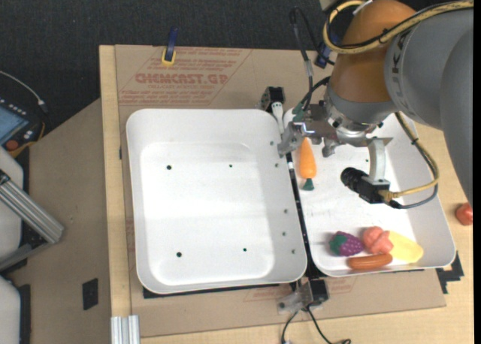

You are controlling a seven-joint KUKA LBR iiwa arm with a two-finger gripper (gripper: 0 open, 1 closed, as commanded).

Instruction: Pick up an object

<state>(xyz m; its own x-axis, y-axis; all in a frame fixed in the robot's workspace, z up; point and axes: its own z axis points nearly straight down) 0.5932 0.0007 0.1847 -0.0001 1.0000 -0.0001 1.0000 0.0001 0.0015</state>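
Observation:
My gripper hangs over the left side of the right bin, near the divider between the two bins. Its fingers are spread wide and open. An orange toy carrot with a green tip lies just below them, pointing toward the front; its upper end is tucked under the gripper. The fingers stand apart from the carrot's sides. At the front of the right bin lie purple grapes, a pink-orange piece, a yellow piece and a red sausage.
The left bin sits beside the right one, both on a cardboard sheet. A black cable end hangs from the arm over the right bin. A small red thing lies outside the bin at the right.

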